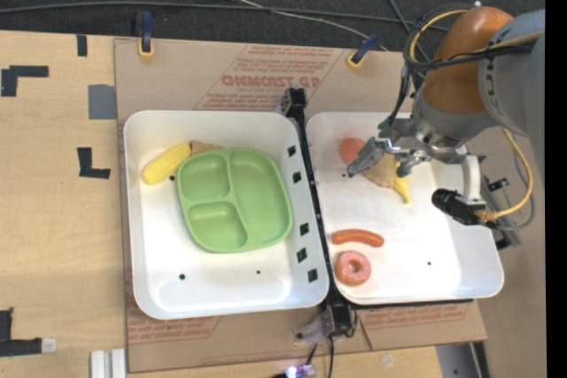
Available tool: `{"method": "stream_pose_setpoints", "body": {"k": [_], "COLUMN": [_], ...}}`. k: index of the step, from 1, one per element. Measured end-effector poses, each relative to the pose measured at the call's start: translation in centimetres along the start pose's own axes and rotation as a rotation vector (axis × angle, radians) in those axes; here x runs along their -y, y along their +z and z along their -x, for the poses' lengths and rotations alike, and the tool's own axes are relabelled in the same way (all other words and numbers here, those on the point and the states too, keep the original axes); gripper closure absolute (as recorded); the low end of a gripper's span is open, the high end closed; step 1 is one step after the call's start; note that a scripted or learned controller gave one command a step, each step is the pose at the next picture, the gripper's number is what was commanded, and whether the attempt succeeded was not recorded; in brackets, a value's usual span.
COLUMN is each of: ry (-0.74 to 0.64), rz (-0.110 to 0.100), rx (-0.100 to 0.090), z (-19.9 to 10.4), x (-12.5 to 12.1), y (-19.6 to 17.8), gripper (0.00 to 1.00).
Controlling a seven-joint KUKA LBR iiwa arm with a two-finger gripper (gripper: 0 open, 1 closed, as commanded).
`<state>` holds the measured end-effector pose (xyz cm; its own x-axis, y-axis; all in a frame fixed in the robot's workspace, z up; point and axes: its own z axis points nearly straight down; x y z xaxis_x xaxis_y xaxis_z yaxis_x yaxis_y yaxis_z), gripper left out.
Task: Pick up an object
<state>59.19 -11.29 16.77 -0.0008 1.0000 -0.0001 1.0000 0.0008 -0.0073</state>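
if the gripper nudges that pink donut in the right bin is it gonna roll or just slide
The donut lies flat on the right bin, so it would probably slide, not roll. It looks like a small, light toy, so it may skid easily. The hot dog just above it could get bumped.

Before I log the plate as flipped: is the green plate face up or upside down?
Face up. The green plate in the left bin shows its three hollow compartments and raised rim.

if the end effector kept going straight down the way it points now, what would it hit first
Most likely the yellow-tan item lying under the end effector in the right bin. The reddish piece sits just to its left; depth is hard to judge here.
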Motion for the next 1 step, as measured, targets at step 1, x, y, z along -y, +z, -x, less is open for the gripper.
{"method": "stream_pose_setpoints", "body": {"k": [1], "ry": [0.000], "rz": [0.001], "rx": [0.001], "z": [0.59], "x": [-0.34], "y": [4.75], "gripper": [0.00]}}
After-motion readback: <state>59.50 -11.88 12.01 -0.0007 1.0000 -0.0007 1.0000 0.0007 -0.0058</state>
